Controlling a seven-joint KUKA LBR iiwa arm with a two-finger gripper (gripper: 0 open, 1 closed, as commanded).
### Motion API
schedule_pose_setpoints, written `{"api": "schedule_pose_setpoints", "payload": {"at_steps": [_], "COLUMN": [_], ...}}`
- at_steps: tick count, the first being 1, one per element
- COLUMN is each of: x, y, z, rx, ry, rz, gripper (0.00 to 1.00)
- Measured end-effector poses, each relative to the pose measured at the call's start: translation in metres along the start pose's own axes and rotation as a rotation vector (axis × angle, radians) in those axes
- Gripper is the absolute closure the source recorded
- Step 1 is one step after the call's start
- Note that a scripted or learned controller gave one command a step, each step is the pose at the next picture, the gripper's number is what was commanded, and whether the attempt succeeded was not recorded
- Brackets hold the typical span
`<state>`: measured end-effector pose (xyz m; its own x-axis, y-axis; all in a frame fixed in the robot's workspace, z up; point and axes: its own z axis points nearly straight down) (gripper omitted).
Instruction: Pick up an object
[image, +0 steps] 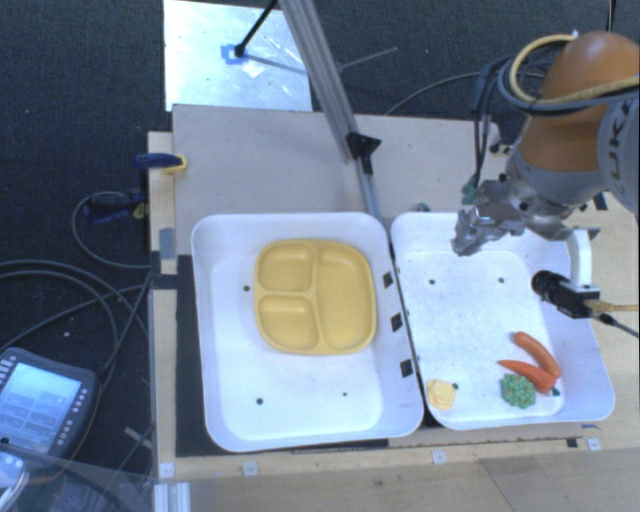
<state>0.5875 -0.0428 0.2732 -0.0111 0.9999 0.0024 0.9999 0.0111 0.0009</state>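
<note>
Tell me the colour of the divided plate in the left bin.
Yellow. The divided plate shows plainly in the camera view, lying in the left bin.

No text, label, brand, number or sign can be read anywhere. The pendant at the lower left has a lit screen with a grid of small fields, but they are too blurred to make out.
</note>
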Motion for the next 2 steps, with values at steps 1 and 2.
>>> {"api": "schedule_pose_setpoints", "payload": {"at_steps": [1,2], "x": [0.061,0.108], "y": [0.002,0.003], "z": [0.015,0.030], "rx": [0.001,0.001], "ry": [0.000,-0.001], "rz": [-0.001,0.001], "gripper": [1.00,1.00]}}
